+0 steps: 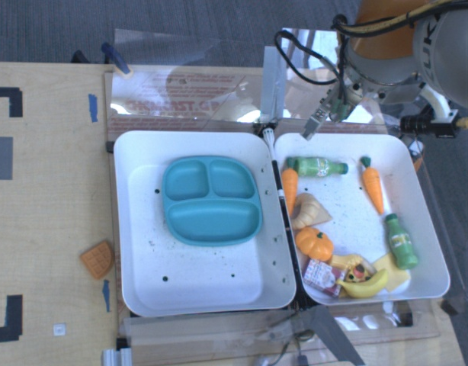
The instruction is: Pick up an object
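Camera view: the gripper (319,117) is seen above the far rim of the right bin (428,227), hanging from the grey arm (417,44) that enters from the upper right. Whether anything is clasped by it cannot be told, since its tip is small and blurred; no object is seen between its ends. Just below the gripper, nearest to it, a green bottle (318,167) is laid on its side. Below and slightly left of it, a carrot (290,189) lies along the bin's left wall. Below and to the right, a second carrot (373,186) is laid at a slant, and farther down a second green bottle (401,242) is found near the right wall. Well below the gripper, an orange pumpkin (315,243) and a banana (369,282) are gathered at the near edge. To the lower left, a blue divided tray (211,200) is held in the left bin (142,265).
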Available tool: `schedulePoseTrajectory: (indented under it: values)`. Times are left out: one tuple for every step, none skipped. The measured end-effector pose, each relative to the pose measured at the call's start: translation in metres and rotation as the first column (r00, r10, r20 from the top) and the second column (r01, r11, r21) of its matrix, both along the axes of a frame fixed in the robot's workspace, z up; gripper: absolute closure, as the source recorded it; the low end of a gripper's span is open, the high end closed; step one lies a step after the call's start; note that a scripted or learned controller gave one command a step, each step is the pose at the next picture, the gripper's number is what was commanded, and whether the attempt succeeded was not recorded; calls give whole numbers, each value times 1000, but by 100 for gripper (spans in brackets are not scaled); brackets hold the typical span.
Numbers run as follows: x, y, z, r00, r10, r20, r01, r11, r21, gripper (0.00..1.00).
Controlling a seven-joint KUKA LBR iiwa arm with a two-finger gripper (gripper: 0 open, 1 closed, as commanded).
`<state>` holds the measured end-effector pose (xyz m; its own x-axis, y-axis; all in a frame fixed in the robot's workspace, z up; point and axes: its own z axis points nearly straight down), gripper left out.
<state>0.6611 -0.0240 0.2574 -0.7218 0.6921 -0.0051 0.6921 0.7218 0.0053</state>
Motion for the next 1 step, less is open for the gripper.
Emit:
schedulePoseTrajectory:
  values:
    - [-43,-90,-48,960,279,-6,-279,960,-2,100]
